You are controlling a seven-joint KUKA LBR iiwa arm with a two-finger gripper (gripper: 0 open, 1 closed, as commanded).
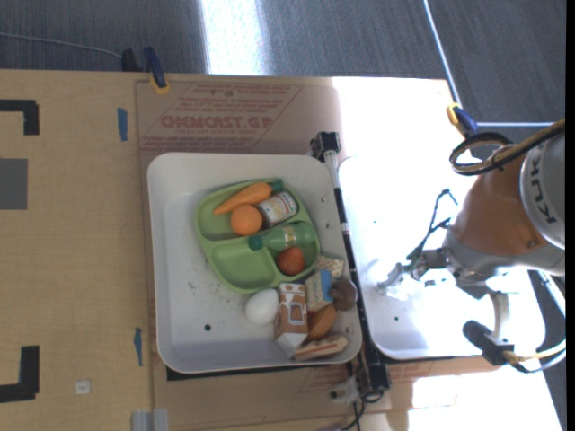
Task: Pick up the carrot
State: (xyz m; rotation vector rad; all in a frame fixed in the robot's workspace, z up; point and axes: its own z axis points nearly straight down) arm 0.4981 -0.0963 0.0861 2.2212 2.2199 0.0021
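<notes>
The carrot (243, 197) is orange and lies slanted in the top compartment of a green divided plate (235, 263) in the left bin (175, 250). My gripper (395, 281) hangs over the right bin (395, 335), well to the right of the carrot and apart from it. Glare washes out the right bin, so the fingers are hard to make out.
On the plate sit an orange ball (247, 220), a small jar (277, 208), a green bottle (286, 238) and a red fruit (290, 260). A white egg (261, 307), a carton (291, 312) and bread-like items (321, 335) crowd the bin's lower right corner. A clamp (324, 144) stands between the bins.
</notes>
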